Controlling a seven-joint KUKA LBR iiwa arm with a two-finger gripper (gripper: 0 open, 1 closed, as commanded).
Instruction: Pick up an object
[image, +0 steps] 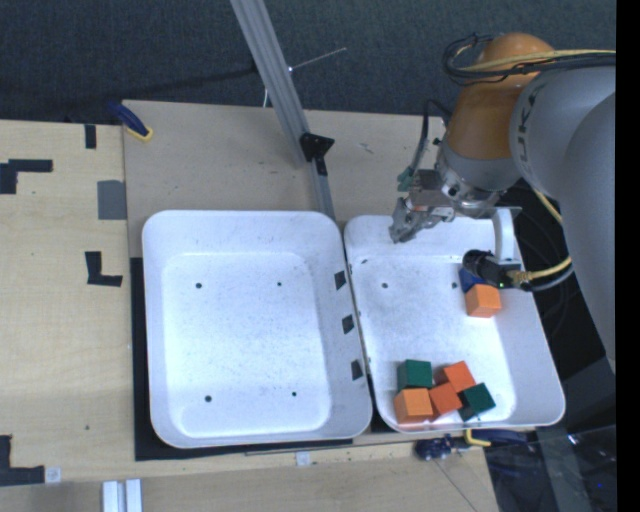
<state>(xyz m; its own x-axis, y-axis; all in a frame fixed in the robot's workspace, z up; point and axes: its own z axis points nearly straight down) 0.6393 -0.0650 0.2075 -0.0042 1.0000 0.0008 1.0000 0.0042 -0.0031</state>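
Hand (408, 228) over right bin's (520, 345) far rim, fingertips hard to make out

Two white bins (160, 300) — three orange blocks (483, 300) and two green blocks (414, 374).

No text, label, brand or number can be read anywhere. The dark marks on the arm (560, 110) near its orange band are too blurred to make out.
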